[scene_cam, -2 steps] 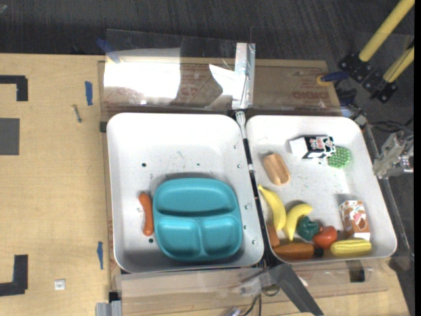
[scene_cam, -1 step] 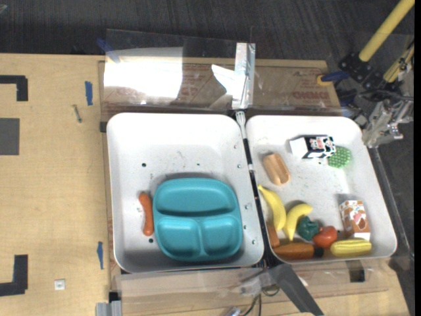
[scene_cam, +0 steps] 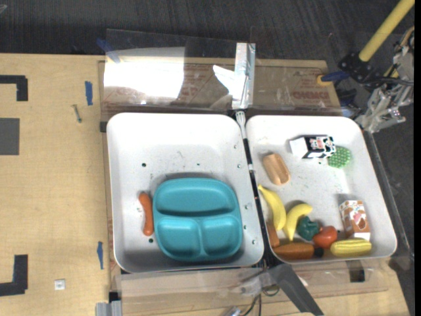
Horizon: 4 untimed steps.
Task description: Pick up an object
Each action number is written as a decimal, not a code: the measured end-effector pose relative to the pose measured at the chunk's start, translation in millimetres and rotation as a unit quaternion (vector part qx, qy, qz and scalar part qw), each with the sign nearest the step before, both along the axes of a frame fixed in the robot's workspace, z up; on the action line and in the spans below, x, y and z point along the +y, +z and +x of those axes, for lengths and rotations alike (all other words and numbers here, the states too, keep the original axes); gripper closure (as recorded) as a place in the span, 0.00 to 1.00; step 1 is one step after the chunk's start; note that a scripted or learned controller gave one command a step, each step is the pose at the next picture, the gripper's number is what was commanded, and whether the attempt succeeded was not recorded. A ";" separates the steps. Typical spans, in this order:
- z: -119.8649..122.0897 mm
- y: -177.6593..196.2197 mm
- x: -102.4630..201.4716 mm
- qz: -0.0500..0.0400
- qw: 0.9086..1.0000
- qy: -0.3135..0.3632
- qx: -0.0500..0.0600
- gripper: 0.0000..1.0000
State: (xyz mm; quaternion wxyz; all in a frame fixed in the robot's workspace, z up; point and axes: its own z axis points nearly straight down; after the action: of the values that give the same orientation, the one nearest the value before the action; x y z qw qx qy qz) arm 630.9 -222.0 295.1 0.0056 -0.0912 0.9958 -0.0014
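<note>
Desk (scene_cam: pixel 46 176): tan board with black markings at the far left, bearing both bins.
Left bin (scene_cam: pixel 131 137): holds a teal divided tray (scene_cam: pixel 196 217) toward its near side, with an orange carrot-like piece (scene_cam: pixel 147 213) lying just beside the tray's left edge; the far half of the floor is bare.
Divider: the two bins meet along a narrow seam, with a clear upright panel (scene_cam: pixel 243 74) rising behind it.
Right bin (scene_cam: pixel 378 176): carries the candidates for picking. A brown bread roll (scene_cam: pixel 276 168) lies near the seam, a black-and-white carton (scene_cam: pixel 312 146) and a green studded ball (scene_cam: pixel 339 157) sit toward the far wall, two bananas (scene_cam: pixel 284 210) curve at the middle, and a crowded cluster runs along the near wall.
Open room: roll, carton and ball stand apart from their neighbours; the near-wall items touch each other and hug the rim.
Tool (scene_cam: pixel 388 110): at the far right beyond the bin's corner, too small and cluttered to tell its opening or whether it grips anything.
Progress: by my reading nothing is lifted; approach, grasp and lift all remain.
</note>
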 end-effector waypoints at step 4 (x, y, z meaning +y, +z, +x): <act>38.0 11.6 0.1 -0.002 0.978 0.209 -0.001 1.00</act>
State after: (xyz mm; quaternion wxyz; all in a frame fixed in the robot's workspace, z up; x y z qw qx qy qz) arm 668.9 -221.9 306.7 0.0064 -0.2972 0.9548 -0.0025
